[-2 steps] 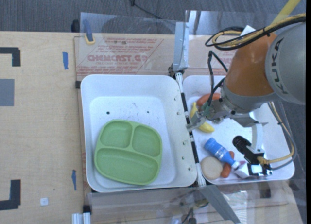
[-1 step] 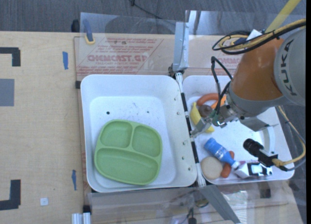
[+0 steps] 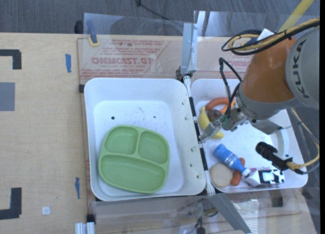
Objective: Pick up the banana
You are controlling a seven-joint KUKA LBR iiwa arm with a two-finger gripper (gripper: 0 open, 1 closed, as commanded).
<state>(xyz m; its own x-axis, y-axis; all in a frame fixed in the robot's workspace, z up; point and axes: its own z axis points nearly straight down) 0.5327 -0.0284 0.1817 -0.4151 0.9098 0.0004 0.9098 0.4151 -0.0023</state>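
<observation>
Your gripper [image 3: 216, 126] hangs low over the right bin [image 3: 297, 179], its tip just right of the banana [image 3: 204, 120], which lies against the bin's left wall, long axis running near to far. Finger spread: cannot tell.

Both bins are white: the left bin [image 3: 175, 96] is flecked with small dark specks, the right bin [image 3: 284, 131] plain. A pale green plate [image 3: 134, 159] lies in the left one. The banana [image 3: 204, 121] is yellow, next to an orange carrot [image 3: 219, 102]. A blue bottle [image 3: 228, 157], a tan round piece [image 3: 221, 175] and a black-and-white patterned toy [image 3: 266, 177] sit nearby. The arm [image 3: 271, 75] is grey with an orange band. The counter [image 3: 40, 126] is light wood with blue tape marks.
</observation>
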